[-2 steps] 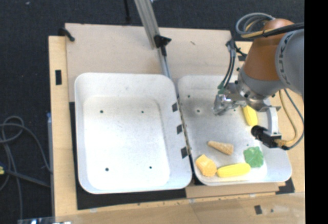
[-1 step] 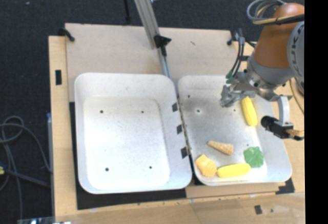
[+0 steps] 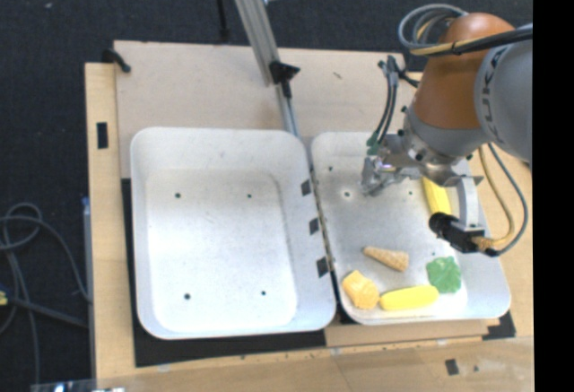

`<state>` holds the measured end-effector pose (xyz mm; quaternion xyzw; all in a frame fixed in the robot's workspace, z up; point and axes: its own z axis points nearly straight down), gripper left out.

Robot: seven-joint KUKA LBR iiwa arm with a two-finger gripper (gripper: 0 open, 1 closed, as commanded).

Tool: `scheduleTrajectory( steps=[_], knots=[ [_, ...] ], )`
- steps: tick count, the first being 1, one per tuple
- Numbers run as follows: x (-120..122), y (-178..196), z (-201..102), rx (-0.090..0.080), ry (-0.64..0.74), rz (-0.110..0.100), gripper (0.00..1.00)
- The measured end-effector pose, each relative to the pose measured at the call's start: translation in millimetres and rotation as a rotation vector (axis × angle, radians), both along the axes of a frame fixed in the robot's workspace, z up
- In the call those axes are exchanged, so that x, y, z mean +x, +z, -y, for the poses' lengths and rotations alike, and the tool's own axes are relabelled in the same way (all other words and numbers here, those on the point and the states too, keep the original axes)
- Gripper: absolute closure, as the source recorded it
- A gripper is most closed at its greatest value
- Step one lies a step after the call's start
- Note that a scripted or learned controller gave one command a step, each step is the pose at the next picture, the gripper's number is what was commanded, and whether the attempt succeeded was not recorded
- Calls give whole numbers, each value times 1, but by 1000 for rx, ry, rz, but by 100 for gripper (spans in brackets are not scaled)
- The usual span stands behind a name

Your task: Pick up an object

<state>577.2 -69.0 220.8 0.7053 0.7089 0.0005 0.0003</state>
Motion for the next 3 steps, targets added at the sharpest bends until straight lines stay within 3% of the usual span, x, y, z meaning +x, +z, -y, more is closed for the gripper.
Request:
scheduleTrajectory(
  steps=[1,3],
  knots=[
    [-4,10,-60,2,4,2,100],
    [-23,9,-147,1,2,-2,100]
  ],
)
